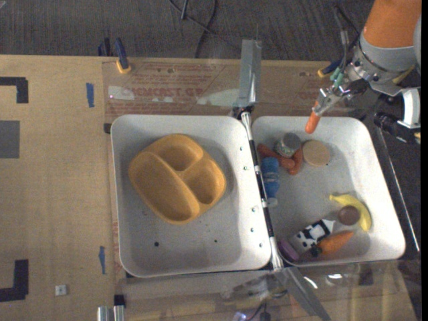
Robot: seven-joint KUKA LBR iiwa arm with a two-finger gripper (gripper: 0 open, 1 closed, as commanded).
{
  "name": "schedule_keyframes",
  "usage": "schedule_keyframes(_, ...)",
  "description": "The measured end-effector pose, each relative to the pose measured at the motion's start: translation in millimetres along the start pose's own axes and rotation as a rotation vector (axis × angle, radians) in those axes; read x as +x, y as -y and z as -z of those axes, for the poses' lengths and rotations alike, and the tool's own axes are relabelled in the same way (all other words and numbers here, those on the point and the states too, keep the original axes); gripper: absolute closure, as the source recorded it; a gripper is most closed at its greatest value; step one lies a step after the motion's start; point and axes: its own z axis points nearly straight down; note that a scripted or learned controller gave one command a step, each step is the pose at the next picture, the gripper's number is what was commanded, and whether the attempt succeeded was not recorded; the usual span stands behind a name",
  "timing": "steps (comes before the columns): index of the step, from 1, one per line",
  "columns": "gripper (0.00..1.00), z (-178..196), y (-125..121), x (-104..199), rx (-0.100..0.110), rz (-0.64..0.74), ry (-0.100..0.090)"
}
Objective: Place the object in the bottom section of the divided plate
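We see the gripper closed on a small orange carrot, dangling above the right bin's rim; the divided plate waits left, so its bottom section stays reachable.

Bench and floor from above

A tan cardboard-covered bench top carried blue tape strips; beyond it, dark grey carpet held black cables.

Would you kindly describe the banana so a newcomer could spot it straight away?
Look in the right bin, toward its right wall. The banana lies there, curved round a small brown round thing. It is the one yellow piece in that bin; the carrot below it is orange.
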Motion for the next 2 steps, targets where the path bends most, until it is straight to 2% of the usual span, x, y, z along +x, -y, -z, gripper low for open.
schedule_keyframes(1, 1.0, -3.5, -15.5, 64.2, 0.003, 0.14, -0.004)
schedule_keyframes(2, 1.0, -36.9, -14.3, 107.3, 0.002, 0.351, -0.004)
